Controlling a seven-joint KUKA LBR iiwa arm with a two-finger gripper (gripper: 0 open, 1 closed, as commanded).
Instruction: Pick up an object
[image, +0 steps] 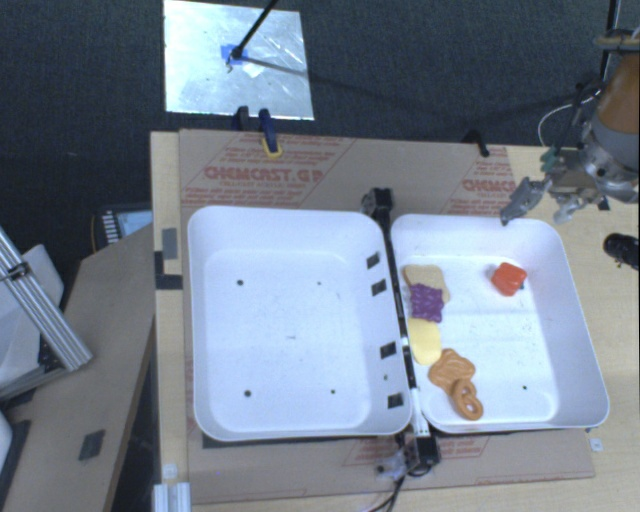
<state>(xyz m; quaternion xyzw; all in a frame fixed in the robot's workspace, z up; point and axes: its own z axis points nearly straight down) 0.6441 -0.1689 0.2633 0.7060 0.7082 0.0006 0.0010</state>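
Note:
The right bin holds several small items. A red-orange block lies near its far right side. Along its left wall sit a tan slice with a purple piece on it, a pale yellow piece and an orange pretzel-shaped toy. My gripper hangs above the far right corner of this bin, over the rim, with its two fingers spread apart and nothing between them. It is up and to the right of the red-orange block.
The left bin stands beside the right one, joined by a black hinge strip. Cardboard lies under both bins. A shiny metal sheet is at the back, and an aluminium rail at the left.

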